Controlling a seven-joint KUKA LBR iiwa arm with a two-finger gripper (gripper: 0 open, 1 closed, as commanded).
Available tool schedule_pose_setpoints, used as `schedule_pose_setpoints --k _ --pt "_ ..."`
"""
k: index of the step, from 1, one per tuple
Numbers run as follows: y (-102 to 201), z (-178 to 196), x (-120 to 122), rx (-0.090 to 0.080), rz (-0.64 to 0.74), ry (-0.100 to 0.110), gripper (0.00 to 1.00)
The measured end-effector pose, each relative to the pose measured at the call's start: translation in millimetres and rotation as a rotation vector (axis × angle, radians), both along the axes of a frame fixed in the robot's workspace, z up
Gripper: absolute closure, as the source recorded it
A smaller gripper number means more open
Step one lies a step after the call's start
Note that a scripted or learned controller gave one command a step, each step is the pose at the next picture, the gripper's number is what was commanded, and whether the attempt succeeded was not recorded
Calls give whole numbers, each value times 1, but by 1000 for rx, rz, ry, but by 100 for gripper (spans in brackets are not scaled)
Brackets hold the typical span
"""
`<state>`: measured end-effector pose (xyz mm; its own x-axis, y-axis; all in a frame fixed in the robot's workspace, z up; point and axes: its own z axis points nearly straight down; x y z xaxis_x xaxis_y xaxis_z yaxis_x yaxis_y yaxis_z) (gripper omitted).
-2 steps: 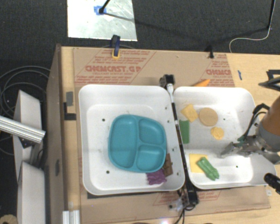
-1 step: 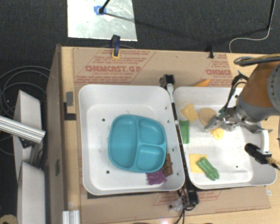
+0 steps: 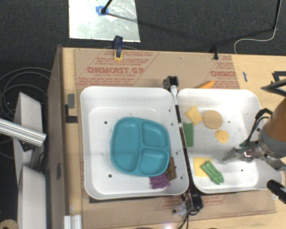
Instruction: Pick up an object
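The right bin [image 3: 219, 93] holds several small items: a yellow wedge [image 3: 193, 115], a tan round disc [image 3: 212, 119], a small orange-yellow piece [image 3: 222, 136], a green block [image 3: 188, 134] against the left wall, and a green bumpy piece [image 3: 213, 171] lying on a yellow slab [image 3: 199, 164]. My gripper [image 3: 234, 154] hangs low over the bin's right half, right of the yellow slab and below the orange-yellow piece. No item shows in it. The arm's orange band [image 3: 281, 128] is at the right edge.
The left bin [image 3: 124, 90] carries a blue divided plate [image 3: 140, 146], with a purple item [image 3: 158, 181] and a brown item [image 3: 172, 170] at its lower right. An orange piece [image 3: 206, 85] lies on the cardboard behind the right bin. A black divider clip [image 3: 171, 84] stands between the bins.
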<state>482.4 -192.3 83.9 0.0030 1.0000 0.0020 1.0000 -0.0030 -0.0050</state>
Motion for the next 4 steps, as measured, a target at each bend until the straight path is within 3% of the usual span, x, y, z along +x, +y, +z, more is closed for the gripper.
schedule_pose_setpoints --k 1,2,3,4 --pt "50 1 63 -3 13 -11 0" --pt "42 3 166 -6 12 -18 0" --pt "81 1 163 -3 10 -7 0" --pt "79 12 163 -5 12 -10 100"
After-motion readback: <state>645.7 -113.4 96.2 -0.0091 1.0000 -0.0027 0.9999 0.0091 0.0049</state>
